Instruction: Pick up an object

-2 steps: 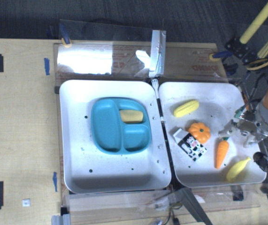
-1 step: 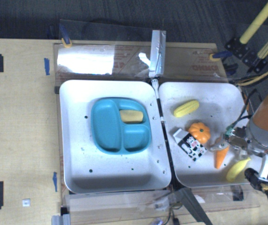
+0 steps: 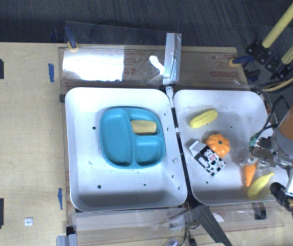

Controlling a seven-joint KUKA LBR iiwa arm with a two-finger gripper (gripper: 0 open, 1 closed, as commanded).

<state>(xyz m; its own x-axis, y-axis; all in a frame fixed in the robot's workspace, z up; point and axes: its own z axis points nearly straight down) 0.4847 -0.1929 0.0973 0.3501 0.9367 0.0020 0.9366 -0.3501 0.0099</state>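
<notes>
Candidate objects lie in the right bin (image 3: pixel 228 99): a yellow corn cob (image 3: pixel 203 118) near its far wall, an orange pumpkin (image 3: pixel 218 144) touching a black-and-white printed block (image 3: pixel 208 158), and a carrot (image 3: pixel 249 173) beside a yellow banana-like piece (image 3: pixel 259 184) at the near right corner; all look smooth moulded plastic; the gripper (image 3: pixel 269 160) hangs above that corner, probably aiming there, its finger state indiscernible; the left bin (image 3: pixel 79 137) bears a glossy blue divided tray (image 3: pixel 131 136) cradling a yellow slab (image 3: pixel 144 127).
</notes>
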